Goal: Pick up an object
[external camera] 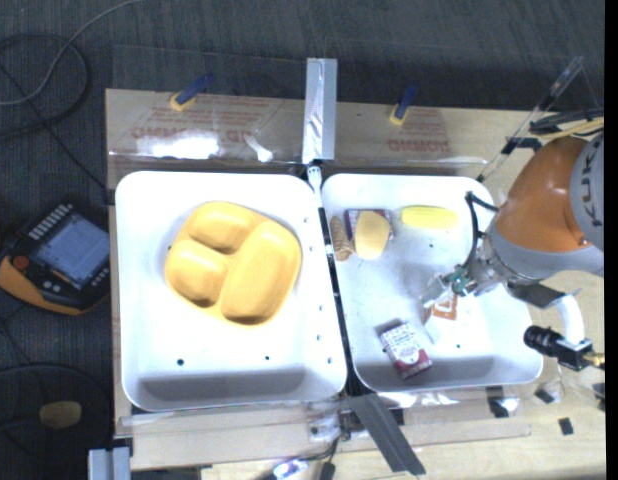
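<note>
Nearest, a small red packet [405, 349] lies in the right bin [509, 363]. The tool [455, 286] seems poised over an orange-white scrap [444, 309]; its opening I cannot tell. Next: descend and close.

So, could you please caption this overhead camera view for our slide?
KUKA arm's tool low in the right bin near small packets; large yellow object in the left bin.

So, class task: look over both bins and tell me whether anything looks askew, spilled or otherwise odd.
Nothing is spilled or clearly damaged. The dark red packet near the right bin's front lies askew to the walls. A big yellow lumpy object takes up much of the left bin. The tool sits over a small orange-and-white item.
</note>
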`<act>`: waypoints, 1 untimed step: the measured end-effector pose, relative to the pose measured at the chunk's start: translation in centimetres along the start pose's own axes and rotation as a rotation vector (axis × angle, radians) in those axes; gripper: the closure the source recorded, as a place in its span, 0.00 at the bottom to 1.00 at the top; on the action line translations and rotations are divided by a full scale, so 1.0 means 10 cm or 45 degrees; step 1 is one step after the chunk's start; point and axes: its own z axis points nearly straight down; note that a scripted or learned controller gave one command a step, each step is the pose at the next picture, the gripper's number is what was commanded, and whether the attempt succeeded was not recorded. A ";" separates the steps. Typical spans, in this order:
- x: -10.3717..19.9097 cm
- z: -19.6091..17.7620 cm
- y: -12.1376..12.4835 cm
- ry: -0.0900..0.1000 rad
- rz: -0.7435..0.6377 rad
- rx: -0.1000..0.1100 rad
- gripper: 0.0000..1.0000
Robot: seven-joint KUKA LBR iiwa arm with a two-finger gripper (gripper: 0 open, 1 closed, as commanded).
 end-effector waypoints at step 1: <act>-0.04 0.09 0.28 -0.014 -0.025 -0.018 1.00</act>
